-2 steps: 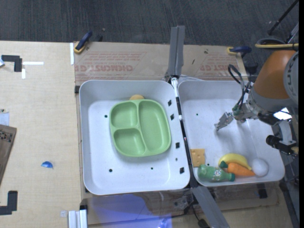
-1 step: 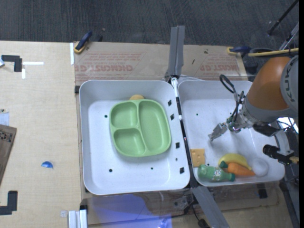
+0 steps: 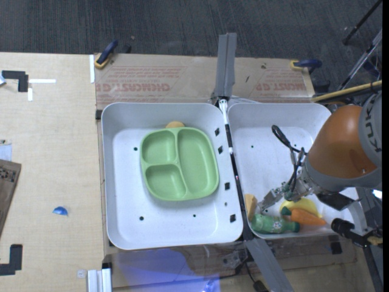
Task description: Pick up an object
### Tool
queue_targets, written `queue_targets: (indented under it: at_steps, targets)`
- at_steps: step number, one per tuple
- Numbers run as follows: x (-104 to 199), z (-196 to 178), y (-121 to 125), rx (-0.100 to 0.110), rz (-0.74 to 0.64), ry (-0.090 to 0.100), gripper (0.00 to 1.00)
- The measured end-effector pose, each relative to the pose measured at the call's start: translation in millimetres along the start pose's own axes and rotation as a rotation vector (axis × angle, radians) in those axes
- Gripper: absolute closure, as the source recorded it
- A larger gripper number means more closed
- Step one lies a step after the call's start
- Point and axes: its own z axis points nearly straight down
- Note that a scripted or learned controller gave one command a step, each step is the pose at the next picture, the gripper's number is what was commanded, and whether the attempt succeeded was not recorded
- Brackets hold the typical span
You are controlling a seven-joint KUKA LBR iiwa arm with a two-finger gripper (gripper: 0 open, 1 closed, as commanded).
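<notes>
A flattened cardboard sheet (image 3: pixel 200 81) lies on the desk behind the two bins and carries red printing. It appears upside down from this camera; the left block looks like "CHEMAZ" with a smaller line beneath it that is too faint to read. The same mark repeats at the right.

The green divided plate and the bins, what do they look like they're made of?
Green divided plate: likely molded plastic, matte, uniform color with soft rounded ridges. Left bin and right bin: probably thin formed plastic, smooth white, rounded corners.
</notes>
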Motion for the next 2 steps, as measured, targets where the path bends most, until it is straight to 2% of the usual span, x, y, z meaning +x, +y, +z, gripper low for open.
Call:
queue_targets:
  at_steps: [1,2]
  targets:
    - [-21,-43,41,0.001,0.244,0.000,0.00]
    - [-20,1,-8,0.002,0.203,0.001,0.00]
